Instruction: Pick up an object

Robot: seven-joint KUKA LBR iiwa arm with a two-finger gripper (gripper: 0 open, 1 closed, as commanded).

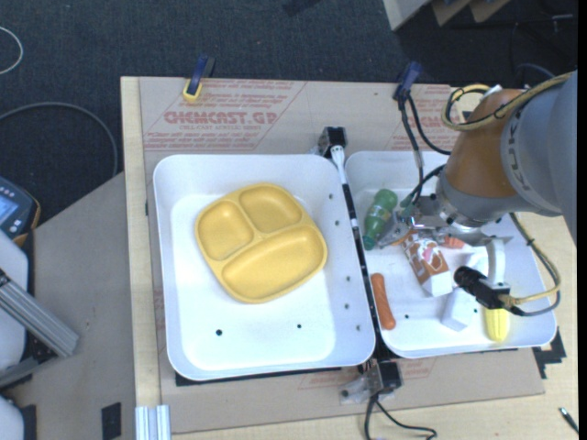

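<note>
The grey arm point(523, 145) reaches over the right bin point(527, 333), its hand point(424, 220) low among the clutter; I cannot tell whether it grips anything. Well off to the hand's left, the left bin point(183, 328) holds a yellow divided plate point(261, 241). Just left of the hand lies a green bottle point(378, 214), directly below it a brown-and-white packet point(428, 262), and farther down-left an orange carrot point(382, 300).
</note>
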